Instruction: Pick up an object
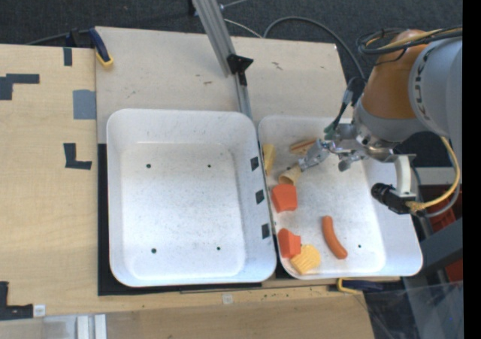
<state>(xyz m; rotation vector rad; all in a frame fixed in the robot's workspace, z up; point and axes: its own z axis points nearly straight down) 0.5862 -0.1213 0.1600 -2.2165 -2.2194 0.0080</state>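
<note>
Gripper (322, 151) is over the upper part of the right bin (391, 251), at the end of the grey arm (421, 97) that comes in from the right. Its metal fingers point to the left and down, toward the bin floor. I cannot tell how far apart they are, and I cannot see any object between them.

Several small objects lie in the right bin. A tan cone (290, 175) lies just beside the fingertips, to their lower left. A brown stick (303, 144) lies just above them, near the top wall. A yellow piece (268, 157) is at the left wall of this bin. Below the cone is an orange block (284, 198). Lower, near the bottom left corner, a second orange block (289, 243) touches a yellow ridged piece (307, 259). An orange sausage (334, 237) lies tilted, to the right of these two, apart from them.

The left bin (124, 180) stands just beside the right one on the bench (45, 180).
</note>
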